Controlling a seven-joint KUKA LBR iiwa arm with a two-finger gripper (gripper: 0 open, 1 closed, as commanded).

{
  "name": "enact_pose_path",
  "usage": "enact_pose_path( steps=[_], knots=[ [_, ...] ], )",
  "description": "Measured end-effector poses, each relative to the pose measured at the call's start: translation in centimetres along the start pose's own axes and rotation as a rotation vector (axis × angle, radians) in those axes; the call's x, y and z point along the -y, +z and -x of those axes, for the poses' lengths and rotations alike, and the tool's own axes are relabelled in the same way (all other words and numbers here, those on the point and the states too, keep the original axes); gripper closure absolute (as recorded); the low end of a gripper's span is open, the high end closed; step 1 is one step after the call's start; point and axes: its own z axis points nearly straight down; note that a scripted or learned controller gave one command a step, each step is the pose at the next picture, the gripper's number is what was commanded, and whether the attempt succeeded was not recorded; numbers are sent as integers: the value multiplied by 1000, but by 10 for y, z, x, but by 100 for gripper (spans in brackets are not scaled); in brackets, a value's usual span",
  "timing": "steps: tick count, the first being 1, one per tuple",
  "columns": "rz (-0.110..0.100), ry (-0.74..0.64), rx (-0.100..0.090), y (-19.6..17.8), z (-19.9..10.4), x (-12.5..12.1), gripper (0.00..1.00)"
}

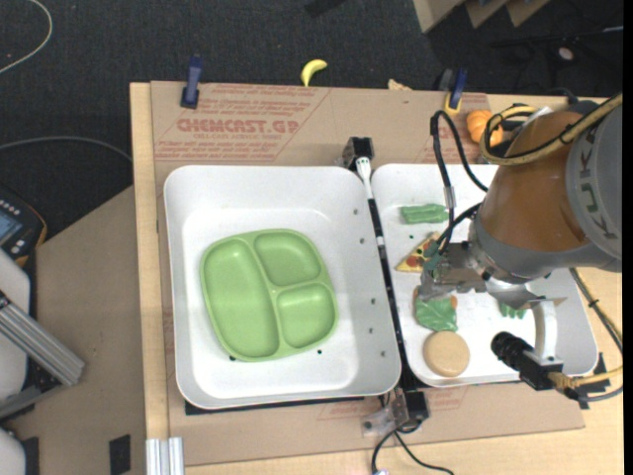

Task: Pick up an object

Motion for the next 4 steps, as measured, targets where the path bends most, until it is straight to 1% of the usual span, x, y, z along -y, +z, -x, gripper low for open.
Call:
enact_pose_path(
  steps=[1, 2, 3, 4],
  knots=[
    [4, -1, 1, -81, -64, -3, 100],
    [1, -1, 0, -125, -135, -3, 100],
    [17, 5, -2, -327, -119, -4, 100],
    [-10, 5, 4, -273, -135, -3, 100]
  ],
)
